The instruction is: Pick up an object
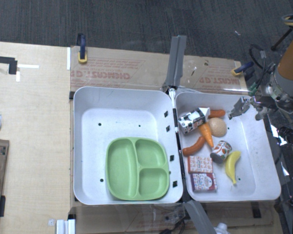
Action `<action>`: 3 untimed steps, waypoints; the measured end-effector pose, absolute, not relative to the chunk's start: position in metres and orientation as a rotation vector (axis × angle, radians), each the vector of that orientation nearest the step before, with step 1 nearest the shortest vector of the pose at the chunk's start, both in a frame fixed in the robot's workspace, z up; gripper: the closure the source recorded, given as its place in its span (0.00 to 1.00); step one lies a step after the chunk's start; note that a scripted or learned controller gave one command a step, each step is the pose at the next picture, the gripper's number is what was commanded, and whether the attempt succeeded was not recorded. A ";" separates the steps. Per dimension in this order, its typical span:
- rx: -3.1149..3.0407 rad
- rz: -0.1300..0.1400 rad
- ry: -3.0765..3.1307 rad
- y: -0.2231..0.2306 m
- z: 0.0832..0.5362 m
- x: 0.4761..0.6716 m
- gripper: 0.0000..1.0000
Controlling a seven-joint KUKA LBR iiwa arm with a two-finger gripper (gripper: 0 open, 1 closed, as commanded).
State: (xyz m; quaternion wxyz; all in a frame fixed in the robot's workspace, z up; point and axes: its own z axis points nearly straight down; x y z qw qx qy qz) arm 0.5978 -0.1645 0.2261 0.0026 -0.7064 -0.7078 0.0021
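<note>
While the end effector (247, 108) hovered, fingers apart and holding nothing, over the right bin's (260, 193) far right corner, the banana (231, 165) lay apart near the right wall; a centred, vertical descent seemed best.

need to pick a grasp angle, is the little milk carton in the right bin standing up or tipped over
Tipped over. The milk carton lies on its side near the right bin's left wall, its gabled top pointing right toward the carrot.
</note>
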 end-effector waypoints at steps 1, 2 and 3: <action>-2.172 0.004 -2.264 -0.157 0.094 0.573 0.00; -2.207 0.001 -2.233 -0.141 0.090 0.509 0.00; -2.282 0.005 -2.154 -0.113 0.089 0.564 0.00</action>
